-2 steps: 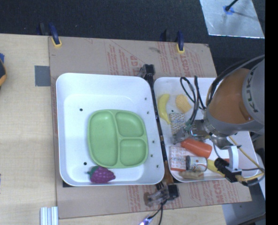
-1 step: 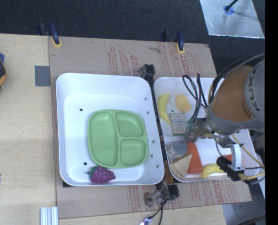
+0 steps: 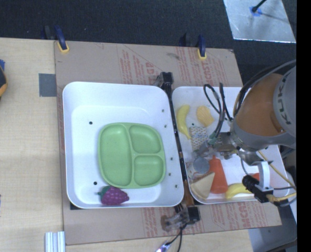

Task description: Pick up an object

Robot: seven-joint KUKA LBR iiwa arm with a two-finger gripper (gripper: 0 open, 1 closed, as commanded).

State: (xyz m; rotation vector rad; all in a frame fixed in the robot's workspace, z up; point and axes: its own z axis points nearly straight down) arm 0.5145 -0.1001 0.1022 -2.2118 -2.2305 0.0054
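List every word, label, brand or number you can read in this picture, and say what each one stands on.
"KU": large dark letters on the arm's grey casing, cut off at the view's edge.
Red printed lettering on the cardboard sheet under the bins: too blurred to read.
Nothing else is legible.

Part of a brand name is being shown in white letters on the grey arm housing (image 3: 287,106), above the gripper (image 3: 210,150): "KU" can be read before the letters are cut off. Red printing is being displayed in repeating diagonal lines on the cardboard sheet (image 3: 140,62) beneath both bins, but it is too small and blurred to be read.
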